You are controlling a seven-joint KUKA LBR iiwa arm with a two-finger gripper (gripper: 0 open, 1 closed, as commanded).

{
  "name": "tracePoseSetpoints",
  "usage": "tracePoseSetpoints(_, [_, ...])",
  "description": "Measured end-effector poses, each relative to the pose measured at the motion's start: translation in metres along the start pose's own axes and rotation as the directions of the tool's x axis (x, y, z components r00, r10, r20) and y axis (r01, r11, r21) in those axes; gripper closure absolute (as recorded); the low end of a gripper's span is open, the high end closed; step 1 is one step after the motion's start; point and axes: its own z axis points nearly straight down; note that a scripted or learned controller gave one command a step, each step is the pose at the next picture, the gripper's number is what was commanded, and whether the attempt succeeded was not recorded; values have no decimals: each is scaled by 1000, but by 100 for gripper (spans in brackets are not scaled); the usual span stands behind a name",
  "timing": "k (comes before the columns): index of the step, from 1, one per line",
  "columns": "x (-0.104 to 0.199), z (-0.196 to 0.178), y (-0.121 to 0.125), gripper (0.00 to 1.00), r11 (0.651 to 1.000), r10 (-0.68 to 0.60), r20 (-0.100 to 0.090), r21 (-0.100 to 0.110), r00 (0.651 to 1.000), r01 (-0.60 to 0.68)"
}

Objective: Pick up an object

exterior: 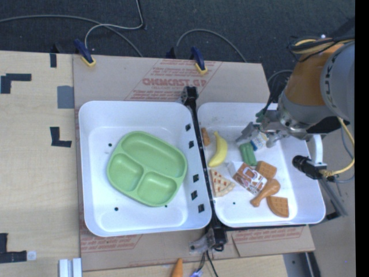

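On the brown cardboard sheet (167, 79) beneath the bins we read red printing, "CHEMCAST" followed by smaller letters we cannot make out; similar red print runs along its lower edge, too small to read. A small snack packet (249, 178) in the right bin carries brown and white printing whose words are illegible to us.

The left shallow white plastic bin (92, 154) holds a light green, rounded plastic plate (147, 167) divided into three compartments, its surface smooth and matte. The right shallow white plastic bin (308, 198) holds toy food: a curved yellow plastic banana (218, 149) near the divider, a checkered waffle-like wedge (220, 183) below it, a small green block-shaped piece (248, 153), an orange drumstick-shaped piece (265, 192), and a flat orange square like toast (278, 206) at the lower right. A further orange piece (266, 168) lies just beside the packet.

The grey arm with its orange band (311, 82) reaches in from the right, and we see its metal claw (258, 135) low over the upper middle of the right bin, just above the green block and beside the banana. We cannot tell how far its parts are spread, nor whether anything is caught there; the green block lies just beneath the claw's tip.

Blue clamps (85, 52) pin the cardboard at the far edge.
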Motion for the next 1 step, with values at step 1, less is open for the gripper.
tracePoseSetpoints(1, [-3, 78, 17, 0, 1000, 0, 3, -5, 1000, 0])
